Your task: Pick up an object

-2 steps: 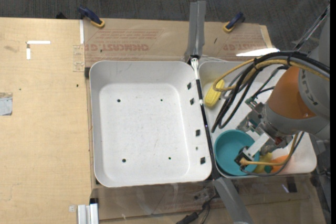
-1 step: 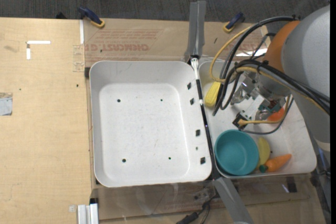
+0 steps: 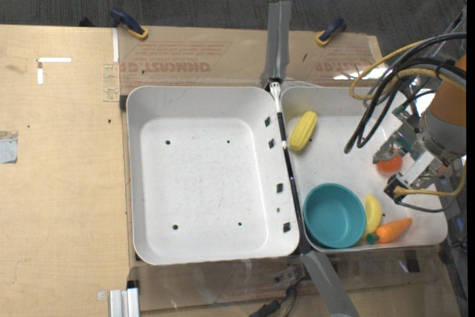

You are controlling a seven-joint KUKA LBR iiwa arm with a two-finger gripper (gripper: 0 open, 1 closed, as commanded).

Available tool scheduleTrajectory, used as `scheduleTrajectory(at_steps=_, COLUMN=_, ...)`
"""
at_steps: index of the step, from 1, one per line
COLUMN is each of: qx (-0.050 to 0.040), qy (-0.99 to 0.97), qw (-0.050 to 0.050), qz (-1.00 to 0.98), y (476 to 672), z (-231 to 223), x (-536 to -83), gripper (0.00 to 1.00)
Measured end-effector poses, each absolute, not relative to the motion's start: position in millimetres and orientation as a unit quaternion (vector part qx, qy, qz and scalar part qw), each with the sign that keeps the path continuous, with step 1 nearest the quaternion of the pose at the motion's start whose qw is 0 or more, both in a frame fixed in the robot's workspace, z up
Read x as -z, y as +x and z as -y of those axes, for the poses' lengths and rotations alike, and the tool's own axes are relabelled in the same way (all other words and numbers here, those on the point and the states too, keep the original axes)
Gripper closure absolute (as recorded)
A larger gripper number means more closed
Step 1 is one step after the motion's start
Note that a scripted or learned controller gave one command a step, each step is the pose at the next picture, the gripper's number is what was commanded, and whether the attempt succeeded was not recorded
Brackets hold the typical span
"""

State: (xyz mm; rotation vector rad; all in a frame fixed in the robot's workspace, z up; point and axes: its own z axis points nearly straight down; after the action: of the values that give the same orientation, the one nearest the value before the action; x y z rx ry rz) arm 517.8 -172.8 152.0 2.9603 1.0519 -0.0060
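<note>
Floor: dark carpet behind the desk [image 3: 59, 159], a pale wooden top.
Left bin [image 3: 204, 100]: white, nothing inside.
Right bin [image 3: 334, 104]: white, holds all the objects.
Arm [image 3: 445, 111]: grey and orange, over the right bin's right side, cables looping above.
Teal bowl [image 3: 334, 215]: front of right bin.
Corn cob [image 3: 303, 131]: yellow, back left, beside the divider.
Carrot [image 3: 392, 230]: orange, front edge, right of the bowl.
Banana [image 3: 372, 212]: yellow, touching the bowl.
Jaws [image 3: 397, 167]: low near a small orange-red object [image 3: 388, 164]; opening and any hold cannot be told.

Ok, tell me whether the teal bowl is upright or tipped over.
Upright. The bowl sits in the right bin with its round rim facing up and its inside visible.
</note>
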Motion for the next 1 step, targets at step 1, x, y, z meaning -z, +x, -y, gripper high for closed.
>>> scheduleTrajectory(at_steps=1, qx=0.0015, qy=0.936, qw=0.001, qz=-0.352, y=476.3, z=113.7, x=-91.0, gripper=0.00)
